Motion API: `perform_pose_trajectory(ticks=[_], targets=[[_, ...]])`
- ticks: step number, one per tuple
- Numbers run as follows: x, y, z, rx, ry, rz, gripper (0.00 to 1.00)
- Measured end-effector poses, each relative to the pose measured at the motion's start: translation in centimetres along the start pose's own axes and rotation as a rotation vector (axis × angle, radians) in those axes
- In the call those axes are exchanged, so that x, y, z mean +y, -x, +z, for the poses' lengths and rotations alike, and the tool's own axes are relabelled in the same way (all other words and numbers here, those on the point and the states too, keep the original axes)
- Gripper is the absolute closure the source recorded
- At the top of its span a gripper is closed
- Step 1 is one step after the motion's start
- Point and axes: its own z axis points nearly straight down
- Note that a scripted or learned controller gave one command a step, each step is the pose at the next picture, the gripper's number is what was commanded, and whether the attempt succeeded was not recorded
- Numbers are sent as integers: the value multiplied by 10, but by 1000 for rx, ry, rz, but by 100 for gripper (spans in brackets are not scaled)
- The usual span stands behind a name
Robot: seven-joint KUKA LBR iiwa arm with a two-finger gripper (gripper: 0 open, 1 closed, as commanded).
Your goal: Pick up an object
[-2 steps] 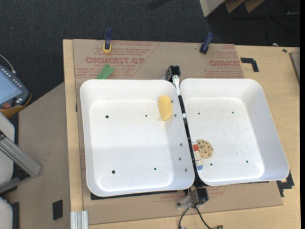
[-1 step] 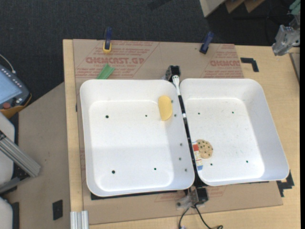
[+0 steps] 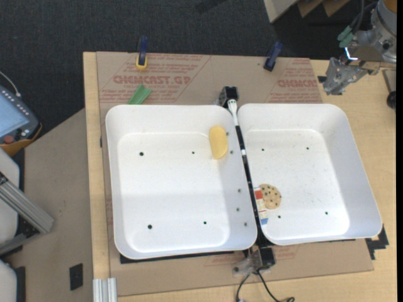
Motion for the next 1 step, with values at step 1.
perform_pose_trajectory(ticks=[1], targets=[[-49, -19, -127, -5, 23, 2, 100]])
